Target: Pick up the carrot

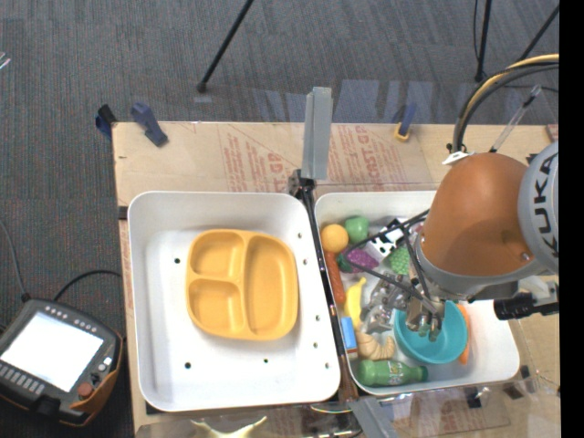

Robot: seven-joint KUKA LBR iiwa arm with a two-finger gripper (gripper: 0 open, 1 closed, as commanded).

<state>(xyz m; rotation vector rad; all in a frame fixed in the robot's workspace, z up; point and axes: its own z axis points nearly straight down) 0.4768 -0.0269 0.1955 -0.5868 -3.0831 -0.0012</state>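
Observation:
The carrot (336, 283), a slim orange-red piece, lies along the left wall of the right bin (497, 359), just below an orange ball (334, 237). My gripper (422, 320) hangs from the orange wrist band over the near middle of that bin, above the rim of a teal bowl (432, 339). It is well to the right of the carrot and apart from it. The arm hides the bin's right half.
Around the carrot sit purple grapes (362, 256), a yellow banana (354, 297), a blue block (348, 332), a croissant (374, 343) and a green bottle (391, 370). A thin orange sliver (464, 333) shows beside the bowl. The left bin (155, 235) holds a yellow divided plate (243, 284).

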